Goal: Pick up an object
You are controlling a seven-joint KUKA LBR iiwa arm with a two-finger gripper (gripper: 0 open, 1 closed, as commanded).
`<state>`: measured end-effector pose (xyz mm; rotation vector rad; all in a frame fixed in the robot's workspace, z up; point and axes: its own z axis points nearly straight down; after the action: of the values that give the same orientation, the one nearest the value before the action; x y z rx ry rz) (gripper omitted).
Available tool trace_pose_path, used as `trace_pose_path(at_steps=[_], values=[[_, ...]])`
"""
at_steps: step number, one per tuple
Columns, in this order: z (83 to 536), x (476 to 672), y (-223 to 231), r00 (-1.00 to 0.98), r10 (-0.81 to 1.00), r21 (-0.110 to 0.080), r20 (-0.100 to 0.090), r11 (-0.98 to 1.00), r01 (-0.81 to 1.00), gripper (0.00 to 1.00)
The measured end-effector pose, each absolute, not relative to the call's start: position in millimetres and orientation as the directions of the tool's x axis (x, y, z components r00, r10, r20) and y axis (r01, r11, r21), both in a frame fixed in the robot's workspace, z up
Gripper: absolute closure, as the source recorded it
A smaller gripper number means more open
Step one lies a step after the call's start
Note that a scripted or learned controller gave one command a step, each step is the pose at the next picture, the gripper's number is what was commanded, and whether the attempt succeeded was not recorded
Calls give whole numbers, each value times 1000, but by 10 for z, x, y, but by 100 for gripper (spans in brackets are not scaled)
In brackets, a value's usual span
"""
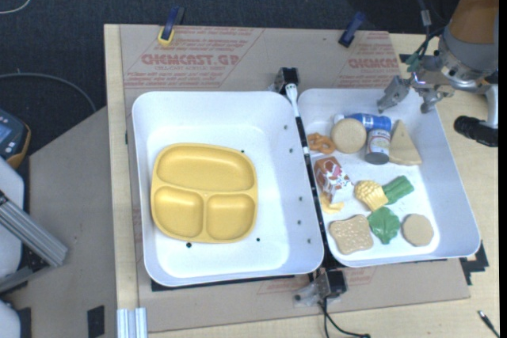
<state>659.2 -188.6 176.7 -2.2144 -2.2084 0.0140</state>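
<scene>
My gripper (pixel 412 96) hangs over the far edge of the right bin (pixel 451 170), open, with nothing between its fingers (pixel 391 96). Just in front of it lie a blue can (pixel 369 121), a round cracker (pixel 348 136), a small grey-topped tin (pixel 379 147) and a tan wedge (pixel 405 145). Further forward are a pretzel (pixel 321 142), a red and white packet (pixel 331 176), a corn cob (pixel 367 191), a green pickle (pixel 398 187), a toast slice (pixel 351 234), a green leafy piece (pixel 385 224) and a round biscuit (pixel 417 229).
The left bin (pixel 150 123) holds a yellow divided plate (pixel 204 191). A black clip (pixel 287 78) sits at the far end of the seam between the bins. Blue clamps (pixel 169 26) pin the cardboard at the back.
</scene>
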Motion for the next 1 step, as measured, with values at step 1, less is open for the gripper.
trace_pose_path(at_steps=[1], values=[[1869, 6627, -1884, 0, 1000, -1, 0, 0, 1000, 0]])
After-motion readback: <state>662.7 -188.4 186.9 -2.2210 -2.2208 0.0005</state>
